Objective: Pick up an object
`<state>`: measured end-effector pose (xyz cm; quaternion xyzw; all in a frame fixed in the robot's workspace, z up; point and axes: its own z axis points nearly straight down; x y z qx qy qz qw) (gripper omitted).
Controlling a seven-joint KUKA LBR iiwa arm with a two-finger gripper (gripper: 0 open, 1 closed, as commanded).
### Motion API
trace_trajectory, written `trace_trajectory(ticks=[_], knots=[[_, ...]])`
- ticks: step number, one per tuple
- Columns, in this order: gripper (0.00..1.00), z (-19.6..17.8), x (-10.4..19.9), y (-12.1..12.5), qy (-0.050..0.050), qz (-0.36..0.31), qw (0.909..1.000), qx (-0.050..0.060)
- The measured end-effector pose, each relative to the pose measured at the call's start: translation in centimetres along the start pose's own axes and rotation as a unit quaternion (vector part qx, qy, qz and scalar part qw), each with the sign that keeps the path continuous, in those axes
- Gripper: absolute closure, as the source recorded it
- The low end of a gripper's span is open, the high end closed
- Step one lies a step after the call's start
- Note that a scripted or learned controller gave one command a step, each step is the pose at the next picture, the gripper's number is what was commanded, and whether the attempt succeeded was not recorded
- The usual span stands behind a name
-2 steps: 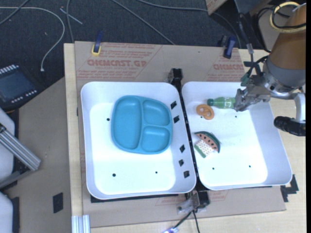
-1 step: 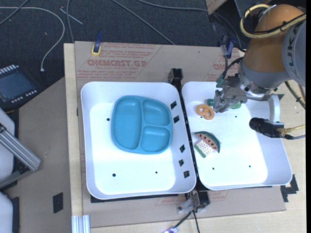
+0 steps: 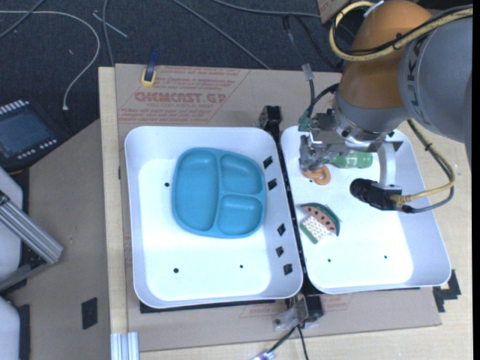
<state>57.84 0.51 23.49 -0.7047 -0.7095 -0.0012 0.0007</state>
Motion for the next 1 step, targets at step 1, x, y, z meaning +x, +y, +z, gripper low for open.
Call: trace_trajectory(ticks=[1], knots=[[1.0, 1.33, 4.71, 0.36, 0.0, 0.001, 1.0, 0.002]])
